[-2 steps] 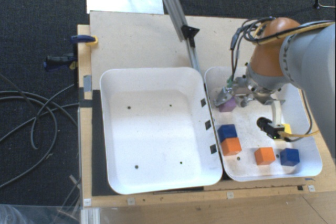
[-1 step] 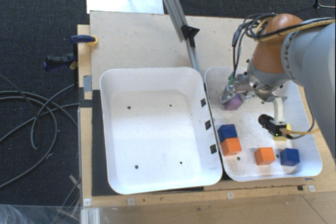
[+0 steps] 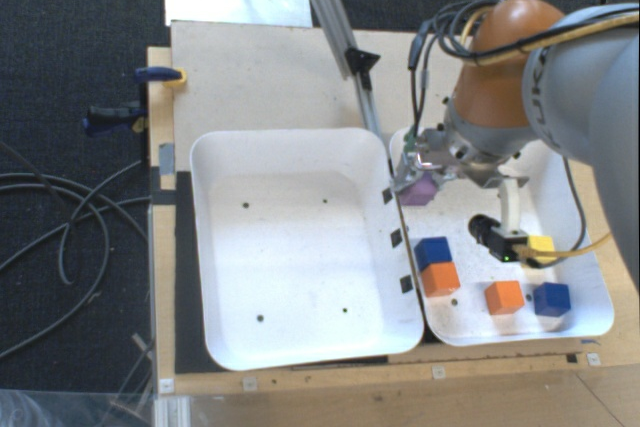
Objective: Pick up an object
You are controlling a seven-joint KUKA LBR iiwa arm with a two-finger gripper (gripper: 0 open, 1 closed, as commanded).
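The gripper [image 3: 418, 177] is clamped on a purple block [image 3: 420, 189], which shows pinched at the fingertips and appears to hang clear of the floor of the right bin [image 3: 590, 300], close to that bin's left wall. That spot looks like a matter of where the block lay: a piece near a wall leaves little room for a finger on that side, so the grip seems to have been taken with the tool crowded against the divide between the two bins. The other pieces sit loose toward the near end of the same bin: a blue block [image 3: 432, 250] touching an orange block [image 3: 440, 277] below it, another orange block [image 3: 505, 296] just beside a dark blue one [image 3: 551, 299], and a yellow block [image 3: 540, 244] next to a small black part of the arm's gear. The left bin [image 3: 215, 215] holds nothing to grasp (only a few dark specks on its floor). The arm [image 3: 580, 65] reaches in from the right, its orange band bulging above the wrist, the wrist bent steeply down over the right bin's far left corner, cables looping over the top.
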